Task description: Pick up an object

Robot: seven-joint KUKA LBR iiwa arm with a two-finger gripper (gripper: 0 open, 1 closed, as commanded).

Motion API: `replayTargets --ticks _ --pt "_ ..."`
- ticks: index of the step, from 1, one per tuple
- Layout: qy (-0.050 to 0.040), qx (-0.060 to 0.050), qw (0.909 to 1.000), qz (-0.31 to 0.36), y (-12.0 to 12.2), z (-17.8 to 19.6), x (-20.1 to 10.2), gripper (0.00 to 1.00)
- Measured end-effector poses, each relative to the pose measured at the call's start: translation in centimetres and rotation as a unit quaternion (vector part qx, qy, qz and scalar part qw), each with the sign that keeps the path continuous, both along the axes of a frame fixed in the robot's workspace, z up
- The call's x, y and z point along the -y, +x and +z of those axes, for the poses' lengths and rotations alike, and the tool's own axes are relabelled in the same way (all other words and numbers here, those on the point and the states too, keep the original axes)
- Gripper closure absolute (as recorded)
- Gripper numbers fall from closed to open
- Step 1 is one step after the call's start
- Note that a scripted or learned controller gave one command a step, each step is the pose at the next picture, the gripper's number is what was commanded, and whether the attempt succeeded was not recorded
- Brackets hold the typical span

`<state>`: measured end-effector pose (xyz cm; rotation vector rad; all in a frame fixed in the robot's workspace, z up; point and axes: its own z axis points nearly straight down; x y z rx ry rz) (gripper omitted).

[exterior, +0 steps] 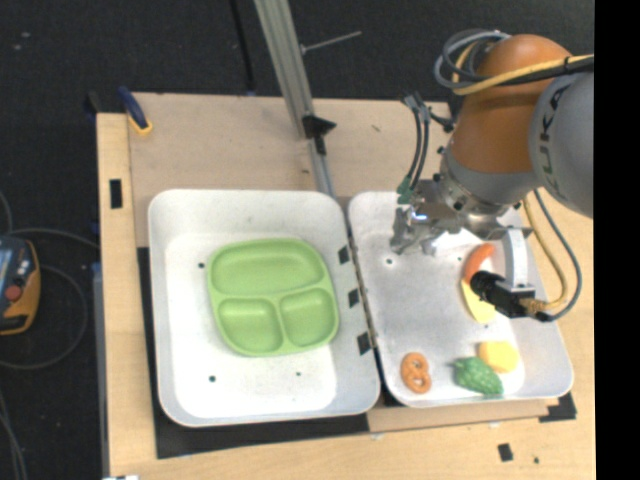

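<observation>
Pale wooden bench top [220,138] as landmark, tan, square-cornered, lit evenly from above. Around it on the far and left sides, dark black floor [60,28], speckled. Rising from the bench's far middle, a slanted grey aluminium post [285,53], black bracket at its foot. At the bench's far-left corner, a small blue-and-yellow clamp [135,113]. Left of the bench, black cables [60,268] looping on the floor beside an orange-and-black handheld box [18,288]. Along the bench's near edge, black tape patches [505,453].
</observation>
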<state>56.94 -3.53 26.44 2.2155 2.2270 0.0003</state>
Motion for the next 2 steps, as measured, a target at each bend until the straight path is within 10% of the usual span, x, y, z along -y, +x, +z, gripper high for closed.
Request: replayTargets --ticks 2 --pt "0.0009 0.000 1.0000 0.001 -4.0 -0.2 -8.5 1.00"
